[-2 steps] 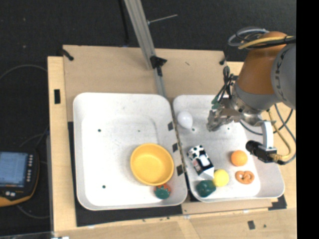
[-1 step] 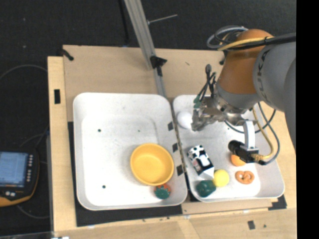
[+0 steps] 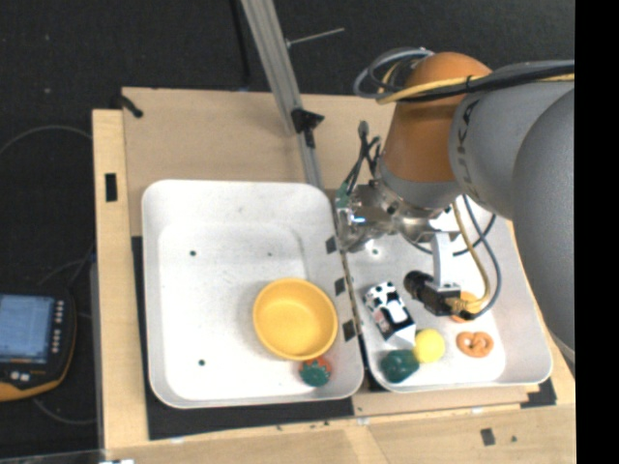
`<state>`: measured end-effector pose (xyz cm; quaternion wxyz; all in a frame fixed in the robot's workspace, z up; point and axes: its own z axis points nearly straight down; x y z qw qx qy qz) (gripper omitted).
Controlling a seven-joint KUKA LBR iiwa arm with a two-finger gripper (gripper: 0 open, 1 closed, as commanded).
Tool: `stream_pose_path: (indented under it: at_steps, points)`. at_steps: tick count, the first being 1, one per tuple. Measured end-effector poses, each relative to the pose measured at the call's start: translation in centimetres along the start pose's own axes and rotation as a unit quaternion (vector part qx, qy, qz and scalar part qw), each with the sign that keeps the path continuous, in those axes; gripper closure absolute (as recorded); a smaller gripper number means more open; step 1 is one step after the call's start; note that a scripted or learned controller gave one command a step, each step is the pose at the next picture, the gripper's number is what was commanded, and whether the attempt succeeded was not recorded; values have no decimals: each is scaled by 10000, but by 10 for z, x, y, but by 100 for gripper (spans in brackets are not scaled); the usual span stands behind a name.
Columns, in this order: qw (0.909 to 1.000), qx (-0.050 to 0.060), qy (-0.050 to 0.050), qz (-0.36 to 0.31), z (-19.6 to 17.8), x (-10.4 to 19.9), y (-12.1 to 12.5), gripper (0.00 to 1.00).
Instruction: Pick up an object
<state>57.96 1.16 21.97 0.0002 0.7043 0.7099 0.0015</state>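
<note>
While the gripper [image 3: 351, 222] is hanging over the right bin [image 3: 517, 348], we are finding its opening impossible to tell; the black-and-white block [image 3: 389, 309] is lying apart from it, beside a yellow ball [image 3: 428, 346].

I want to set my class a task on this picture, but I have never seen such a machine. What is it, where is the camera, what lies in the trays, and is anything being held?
This is a robot arm, grey with an orange band, reaching in from the right. A gripper at its end is for picking things up. A single camera fixed above the bench looks down at a slant.

Two shallow white bins stand side by side. The left bin holds a yellow bowl and, at the bowl's front edge, a small green and red object. The right bin holds a black-and-white object, a green object, a yellow ball and an orange ring-shaped object.

The gripper hangs over the right bin's far left corner. The picture shows nothing held.
</note>
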Motion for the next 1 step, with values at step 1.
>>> stream_pose_path:
  at_steps: [1]
  points:
    - [10000, 5, 1, 1, 0, 48, 8, 100]
